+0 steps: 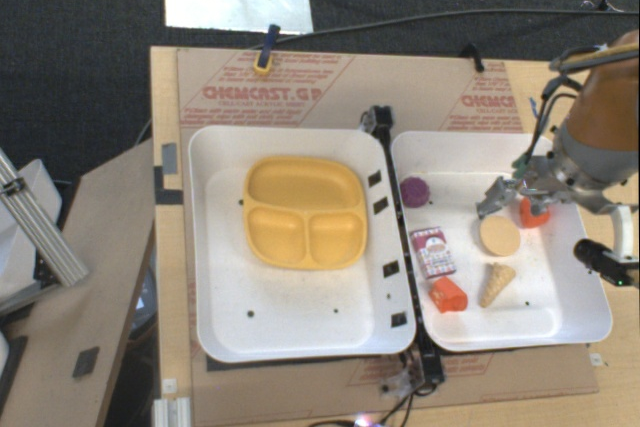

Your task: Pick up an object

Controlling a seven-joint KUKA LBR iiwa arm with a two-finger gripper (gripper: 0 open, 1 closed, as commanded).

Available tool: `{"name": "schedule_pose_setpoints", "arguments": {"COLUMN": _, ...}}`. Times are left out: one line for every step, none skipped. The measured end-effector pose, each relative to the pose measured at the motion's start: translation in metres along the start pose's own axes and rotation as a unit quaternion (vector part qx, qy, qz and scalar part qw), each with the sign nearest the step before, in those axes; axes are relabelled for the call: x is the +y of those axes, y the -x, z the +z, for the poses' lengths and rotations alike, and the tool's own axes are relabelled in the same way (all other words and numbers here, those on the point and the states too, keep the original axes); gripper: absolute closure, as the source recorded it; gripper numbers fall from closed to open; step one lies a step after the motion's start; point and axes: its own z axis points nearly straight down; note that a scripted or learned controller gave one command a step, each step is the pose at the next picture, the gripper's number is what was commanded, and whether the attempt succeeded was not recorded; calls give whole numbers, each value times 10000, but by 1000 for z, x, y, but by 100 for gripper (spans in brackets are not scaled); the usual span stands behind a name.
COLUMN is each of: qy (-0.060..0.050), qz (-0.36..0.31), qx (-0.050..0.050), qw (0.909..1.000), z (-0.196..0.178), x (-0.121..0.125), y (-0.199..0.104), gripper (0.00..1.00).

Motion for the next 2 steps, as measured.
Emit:
{"name": "schedule_pose_setpoints", "arguments": {"qy": 62, "qz": -14, "qx": -11, "qw": 10000, "z": -7, "x": 3, "y": 0, "gripper": 0}}
{"name": "schedule_pose_setpoints", "arguments": {"qy": 42, "qz": -5, "qx": -7, "qw": 10000, "z": 49, "x": -5, "y": 5, "gripper": 0}}
